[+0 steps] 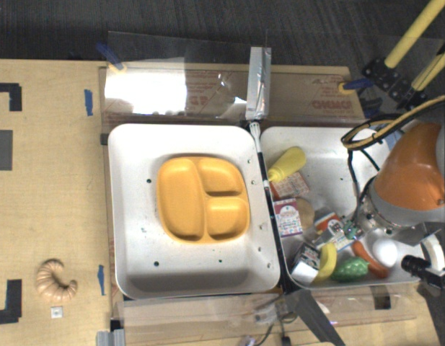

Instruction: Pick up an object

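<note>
The right bin (319, 141) holds a heap of small items. A yellow squeeze bottle (287, 164) lies at its back left, with a pinkish packet (290, 186) and a red-and-white box (287, 218) below it. Along the front lie a yellow banana (327, 259), a green pepper-like toy (350, 269), an orange piece (366, 254) and a white round item (386, 251). My gripper (342, 231) reaches down from the orange-banded wrist (413, 171) into the middle of this heap, just above the banana. The wrist hides much of the gripper.
The left bin (128, 157) carries a yellow divided plate (203, 197). A croissant-shaped toy (56, 280) lies on the wooden bench at the far left. Cables (366, 132) and yellow struts (417, 27) stand at the back right.
</note>
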